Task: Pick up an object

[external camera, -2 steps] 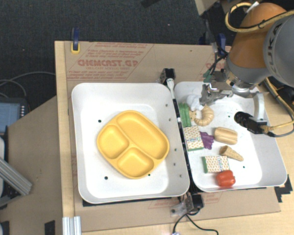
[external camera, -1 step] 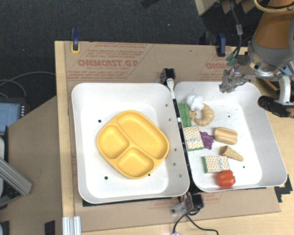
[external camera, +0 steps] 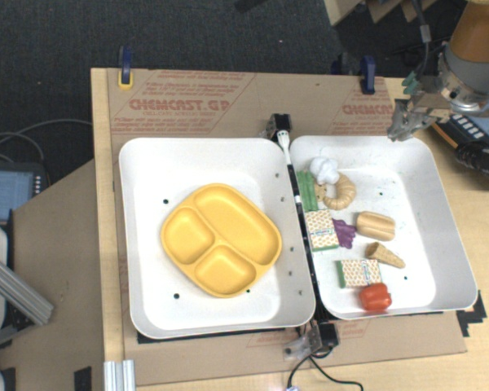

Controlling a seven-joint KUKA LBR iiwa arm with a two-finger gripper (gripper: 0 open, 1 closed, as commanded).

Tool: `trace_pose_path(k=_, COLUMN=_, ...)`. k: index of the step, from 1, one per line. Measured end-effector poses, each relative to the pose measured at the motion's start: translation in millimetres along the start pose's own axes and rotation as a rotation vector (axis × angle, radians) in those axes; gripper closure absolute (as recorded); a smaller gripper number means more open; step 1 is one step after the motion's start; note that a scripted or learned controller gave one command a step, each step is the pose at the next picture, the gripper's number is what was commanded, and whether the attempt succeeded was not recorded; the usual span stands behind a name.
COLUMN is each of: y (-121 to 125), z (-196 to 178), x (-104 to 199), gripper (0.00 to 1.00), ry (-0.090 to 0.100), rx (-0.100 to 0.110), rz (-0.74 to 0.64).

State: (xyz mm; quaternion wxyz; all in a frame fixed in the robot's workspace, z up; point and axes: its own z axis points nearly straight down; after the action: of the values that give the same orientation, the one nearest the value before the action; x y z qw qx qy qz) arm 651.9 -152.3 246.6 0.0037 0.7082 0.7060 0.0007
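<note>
Above the right bin's (external camera: 440,218) far right corner, gripper (external camera: 404,126) hangs with nothing visibly held; finger opening unclear. Left bin (external camera: 147,177) carries a yellow divided tray (external camera: 220,239). Toy foods cluster along the right bin's left half: tomato (external camera: 376,297), bread roll (external camera: 376,225). Brown board (external camera: 228,104) beneath, dark carpet (external camera: 106,23) beyond

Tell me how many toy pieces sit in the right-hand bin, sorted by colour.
White: 1
Green: 1
Tan or brown: 3
Purple: 1
Patterned packets: 2
Red: 1
Total: 9
</note>
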Motion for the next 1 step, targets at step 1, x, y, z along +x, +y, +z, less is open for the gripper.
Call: trace_pose_path(k=1, y=-0.6, z=0.8, x=2.9, gripper=0.0, ry=0.002, rx=0.003, rz=-0.003)
